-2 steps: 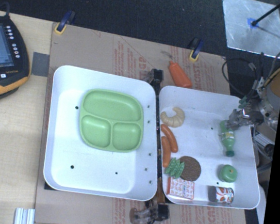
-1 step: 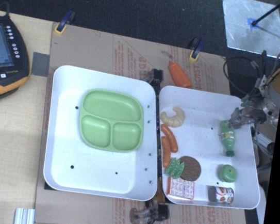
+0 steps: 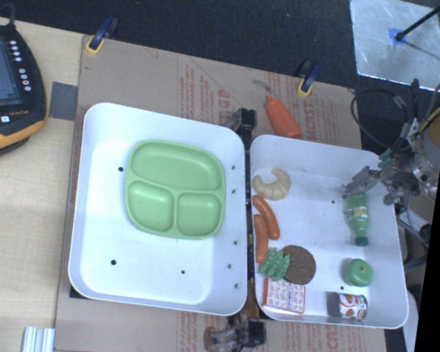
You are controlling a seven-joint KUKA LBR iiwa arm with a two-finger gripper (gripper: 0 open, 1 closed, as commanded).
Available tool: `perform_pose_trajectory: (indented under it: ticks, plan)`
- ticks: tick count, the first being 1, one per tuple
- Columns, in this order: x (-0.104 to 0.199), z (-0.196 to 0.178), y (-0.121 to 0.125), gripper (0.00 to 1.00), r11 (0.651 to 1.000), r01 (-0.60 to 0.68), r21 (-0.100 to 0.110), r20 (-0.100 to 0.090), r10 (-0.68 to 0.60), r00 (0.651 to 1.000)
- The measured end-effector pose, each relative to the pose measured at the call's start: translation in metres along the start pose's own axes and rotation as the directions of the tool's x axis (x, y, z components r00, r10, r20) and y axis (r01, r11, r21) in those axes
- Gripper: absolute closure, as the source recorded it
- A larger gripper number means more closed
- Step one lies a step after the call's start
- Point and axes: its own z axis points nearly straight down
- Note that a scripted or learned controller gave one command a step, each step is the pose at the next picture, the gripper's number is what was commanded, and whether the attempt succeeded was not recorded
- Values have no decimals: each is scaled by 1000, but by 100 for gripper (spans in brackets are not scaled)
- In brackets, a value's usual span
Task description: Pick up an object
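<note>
Two white bins [image 3: 86, 192] share the bench; gripper [image 3: 364, 184] hangs just above a green bottle [image 3: 356, 217], jaw state unclear.

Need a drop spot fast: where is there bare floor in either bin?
Left bin: a wide strip below the green tray and a margin on its left. Right bin: the middle patch between croissant and green bottle. Crowded along the sausages and the bottom row.
</note>
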Motion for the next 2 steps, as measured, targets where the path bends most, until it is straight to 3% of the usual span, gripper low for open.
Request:
perform_pose_trajectory:
  ticks: [1,2]
  plan:
    - [-1,-42,-56,0,1000,-2,-1,-2,2,1000]
    - [0,28,-24,0,1000,1,3,-2,-1,1000]
